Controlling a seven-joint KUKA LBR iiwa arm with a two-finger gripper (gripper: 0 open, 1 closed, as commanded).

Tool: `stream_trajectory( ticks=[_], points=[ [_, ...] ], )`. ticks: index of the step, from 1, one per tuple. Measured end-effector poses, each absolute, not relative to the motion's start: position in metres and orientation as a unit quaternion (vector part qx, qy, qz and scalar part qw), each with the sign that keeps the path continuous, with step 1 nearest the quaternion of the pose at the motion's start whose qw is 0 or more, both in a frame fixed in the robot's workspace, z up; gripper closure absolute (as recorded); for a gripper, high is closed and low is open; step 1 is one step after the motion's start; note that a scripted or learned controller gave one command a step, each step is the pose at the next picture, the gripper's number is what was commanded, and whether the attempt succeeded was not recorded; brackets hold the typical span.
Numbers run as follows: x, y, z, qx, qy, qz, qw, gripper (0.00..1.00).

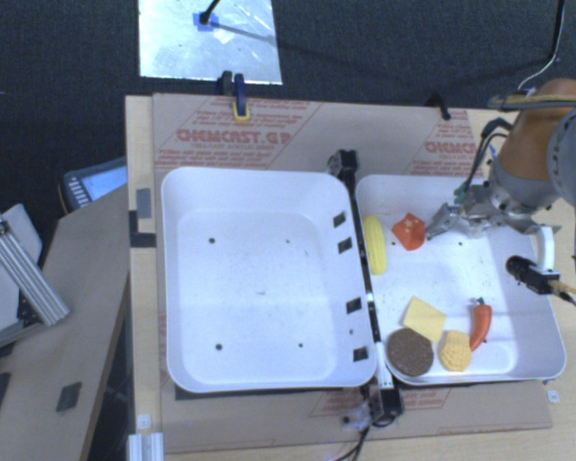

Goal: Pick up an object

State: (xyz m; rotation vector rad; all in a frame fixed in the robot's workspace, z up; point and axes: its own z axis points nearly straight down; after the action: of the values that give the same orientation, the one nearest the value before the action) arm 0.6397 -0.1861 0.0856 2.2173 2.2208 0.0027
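The pincer (440, 225) hangs just right of the red-orange piece (409, 230) in the right bin (547, 353); whether it is released or clenched I cannot tell. It should centre over that piece before closing. Left of the piece lies a yellow corn cob (374, 244); nearer the camera sit a cheese slice (423, 318), brown patty (409, 351), waffle (454, 351) and chili (479, 323). The left bin (173, 257) sits beyond the corn cob.

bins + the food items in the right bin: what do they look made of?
Bins: likely thin moulded plastic, white and semi-gloss, with rounded corners and a soft sheen.
Corn cob, orange piece, carrot-like piece, yellow wedge, waffle piece, brown disc: probably toy plastic, given the flat saturated colours and simplified shapes. Foam or rubber can't be ruled out.
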Motion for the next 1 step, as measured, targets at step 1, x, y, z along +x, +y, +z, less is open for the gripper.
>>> stream_trajectory(
  ticks=[1],
  points=[
    [0.6410, -0.1862, 0.0971, 0.706, 0.708, 0.0020, 0.003, 1.00]
  ],
)
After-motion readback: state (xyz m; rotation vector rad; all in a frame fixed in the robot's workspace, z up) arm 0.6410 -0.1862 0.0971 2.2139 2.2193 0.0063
